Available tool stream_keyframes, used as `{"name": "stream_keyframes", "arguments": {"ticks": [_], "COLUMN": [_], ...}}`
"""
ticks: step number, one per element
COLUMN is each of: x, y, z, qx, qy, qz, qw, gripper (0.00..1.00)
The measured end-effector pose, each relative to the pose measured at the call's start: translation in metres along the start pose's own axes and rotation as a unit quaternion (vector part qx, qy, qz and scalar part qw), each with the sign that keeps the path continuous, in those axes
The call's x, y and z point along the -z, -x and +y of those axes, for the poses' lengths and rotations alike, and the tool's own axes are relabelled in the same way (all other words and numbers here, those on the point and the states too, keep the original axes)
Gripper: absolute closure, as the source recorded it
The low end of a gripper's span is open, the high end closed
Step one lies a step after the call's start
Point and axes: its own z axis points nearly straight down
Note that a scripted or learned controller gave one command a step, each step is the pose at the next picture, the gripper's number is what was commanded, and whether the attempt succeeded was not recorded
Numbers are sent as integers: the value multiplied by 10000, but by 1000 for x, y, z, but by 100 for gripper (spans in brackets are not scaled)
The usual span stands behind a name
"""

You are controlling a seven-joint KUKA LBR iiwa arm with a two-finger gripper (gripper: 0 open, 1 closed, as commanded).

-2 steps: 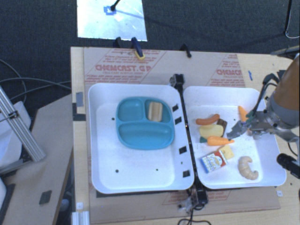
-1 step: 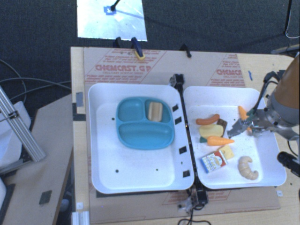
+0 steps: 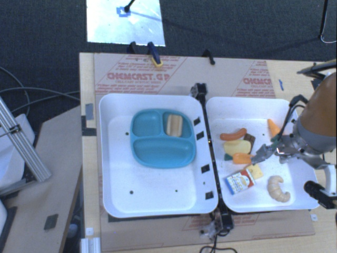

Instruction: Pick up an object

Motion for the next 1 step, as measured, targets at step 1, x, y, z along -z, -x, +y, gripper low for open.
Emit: {"name": "stream_keyframes", "arguments": {"ticks": [1], "x": [-52], "y": [-2], "z": [-10], "qx": [1], "qy": [2], "qz": [3], "qw": [10000], "gripper": [0]}}
